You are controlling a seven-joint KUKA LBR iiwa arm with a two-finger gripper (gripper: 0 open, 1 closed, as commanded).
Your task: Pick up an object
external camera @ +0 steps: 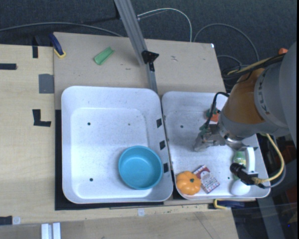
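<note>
My gripper [203, 142] is down in the right bin [182, 108], near its middle, and the grey arm with its orange band [244, 101] leans in from the right. An orange pumpkin-shaped object [189, 182] lies at the bin's front, well below the gripper. A red and white packet [206, 178] lies beside it on the right. A white bottle with a green label [240, 159] and a white rounded object [239, 187] lie at the front right, partly under the arm. The view shows nothing held by the gripper.
The left bin [89, 108] holds a blue bowl [140, 167] at its front right corner. A green block [103, 56] and a blue and yellow clamp [57, 45] lie on the bench behind the bins. A grey pole [132, 26] slants down to the bins' shared back edge.
</note>
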